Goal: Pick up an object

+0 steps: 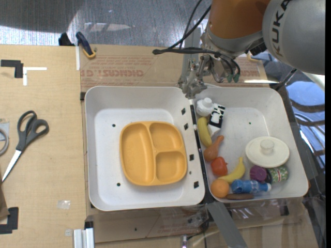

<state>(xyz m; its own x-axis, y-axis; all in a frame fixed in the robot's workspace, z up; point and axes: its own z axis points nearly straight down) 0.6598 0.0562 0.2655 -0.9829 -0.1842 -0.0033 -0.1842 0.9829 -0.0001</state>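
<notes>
The gripper point(192, 88) hangs over the rim between the two bins, at their far end, just beside a white bottle point(205, 106). How far it is open I cannot tell, and nothing shows in its grasp. The right bin point(282, 107) holds a banana point(205, 132), a carrot point(213, 148), an orange point(220, 188) and a white lid point(267, 152). The left bin point(98, 138) holds a yellow divided plate point(153, 153).
</notes>
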